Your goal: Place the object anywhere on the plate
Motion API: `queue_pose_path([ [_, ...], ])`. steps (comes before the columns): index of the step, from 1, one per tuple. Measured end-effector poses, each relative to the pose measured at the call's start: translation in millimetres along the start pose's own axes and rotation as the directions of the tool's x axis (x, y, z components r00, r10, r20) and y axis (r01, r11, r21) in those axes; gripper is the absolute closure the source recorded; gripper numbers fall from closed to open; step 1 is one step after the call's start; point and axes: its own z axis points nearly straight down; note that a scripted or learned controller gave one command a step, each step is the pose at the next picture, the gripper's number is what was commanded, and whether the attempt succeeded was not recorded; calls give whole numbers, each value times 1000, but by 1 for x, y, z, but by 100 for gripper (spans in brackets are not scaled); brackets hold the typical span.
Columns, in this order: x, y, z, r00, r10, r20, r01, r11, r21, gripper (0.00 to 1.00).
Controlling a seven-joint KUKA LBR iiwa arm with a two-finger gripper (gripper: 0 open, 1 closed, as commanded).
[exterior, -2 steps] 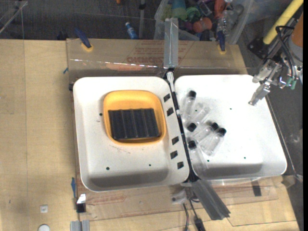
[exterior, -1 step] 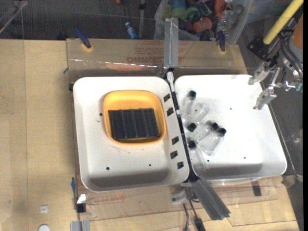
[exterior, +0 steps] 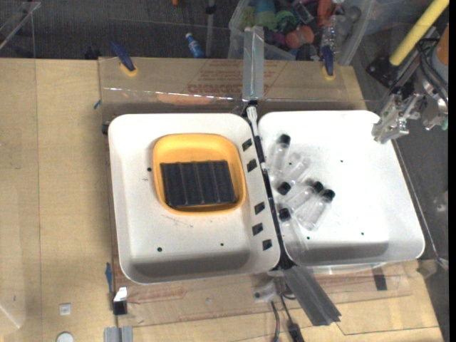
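Vials (exterior: 299,184) in right bin (exterior: 370,212), plate (exterior: 198,172) in left, hand (exterior: 393,123) state unclear.

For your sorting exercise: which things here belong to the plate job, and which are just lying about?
Job: vials in the right bin; plate in the left bin; gripper.

Lying about: toy tub, blue clamps, cables.

Several clear black-capped vials (exterior: 298,184) lie clustered in the right bin (exterior: 370,219); the orange plate (exterior: 165,152) holds a dark ribbed insert, perhaps.
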Motion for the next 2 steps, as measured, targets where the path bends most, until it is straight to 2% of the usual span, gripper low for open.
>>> queue_pose_path([
  [1, -4, 2, -48, 992, -129, -5, 129, 992, 3, 100],
  [2, -12, 3, -43, 939, -344, -4, 344, 939, 1, 100],
])
